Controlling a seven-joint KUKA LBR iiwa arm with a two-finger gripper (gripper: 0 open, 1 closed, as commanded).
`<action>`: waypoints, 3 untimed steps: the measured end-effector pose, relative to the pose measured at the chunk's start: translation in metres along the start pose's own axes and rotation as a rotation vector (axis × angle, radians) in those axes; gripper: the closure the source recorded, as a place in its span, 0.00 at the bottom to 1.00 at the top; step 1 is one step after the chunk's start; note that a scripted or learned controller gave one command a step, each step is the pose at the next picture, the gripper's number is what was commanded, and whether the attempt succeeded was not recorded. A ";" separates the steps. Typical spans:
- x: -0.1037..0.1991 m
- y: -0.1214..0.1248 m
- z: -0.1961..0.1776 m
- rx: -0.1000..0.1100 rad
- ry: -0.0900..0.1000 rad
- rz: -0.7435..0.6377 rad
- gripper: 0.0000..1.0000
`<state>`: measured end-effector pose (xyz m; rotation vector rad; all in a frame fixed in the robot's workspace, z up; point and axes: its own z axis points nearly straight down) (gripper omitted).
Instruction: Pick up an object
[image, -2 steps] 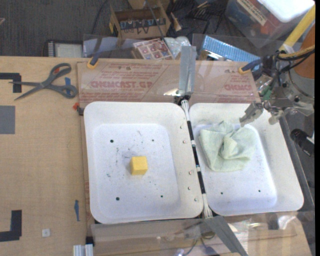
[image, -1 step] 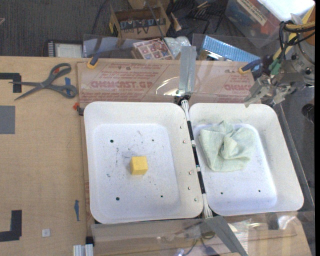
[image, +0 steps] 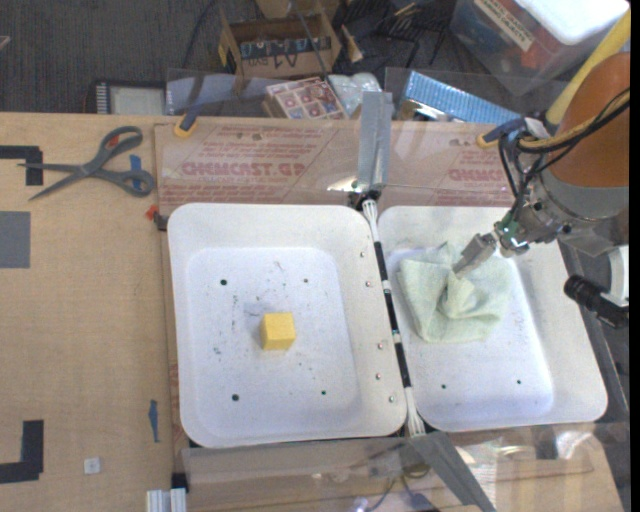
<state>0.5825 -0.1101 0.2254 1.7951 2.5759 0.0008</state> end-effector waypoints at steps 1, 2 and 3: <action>-0.005 -0.001 0.101 0.000 0.000 -0.103 0.00; -0.004 -0.045 0.136 -0.008 -0.005 -0.339 0.00; -0.006 -0.044 0.124 -0.014 -0.011 -0.336 1.00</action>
